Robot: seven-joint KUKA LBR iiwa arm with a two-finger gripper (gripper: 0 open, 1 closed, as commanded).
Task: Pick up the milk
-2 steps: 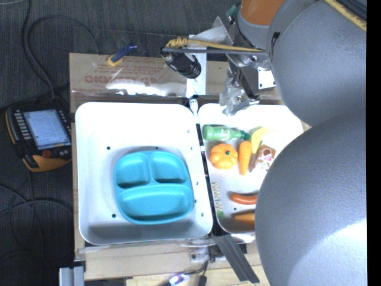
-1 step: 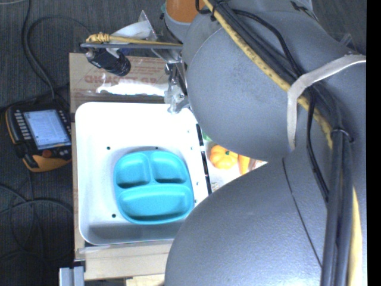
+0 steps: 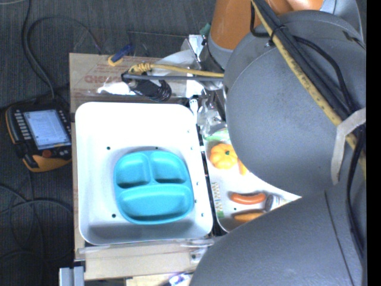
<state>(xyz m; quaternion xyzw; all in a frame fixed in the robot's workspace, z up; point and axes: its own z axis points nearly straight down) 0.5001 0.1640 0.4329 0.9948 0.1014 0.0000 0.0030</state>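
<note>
My grey arm (image 3: 292, 130) covers most of the right bin (image 3: 221, 222) and hides much of what lies in it. The gripper (image 3: 208, 117) shows as a bit of shiny metal low over the far left corner of that bin, close to the wall between the two bins. Just in front of it lies an orange pumpkin-like toy (image 3: 221, 155). Nearer the front lies a red sausage-like toy (image 3: 246, 198), with another orange piece (image 3: 248, 215) below it.
The left bin (image 3: 95, 136) holds a blue compartment tray (image 3: 155, 185) in its middle. A teach pendant (image 3: 39, 133) lies on the floor at the left. Cardboard and loose plastic (image 3: 113, 82) lie behind the bins.
</note>
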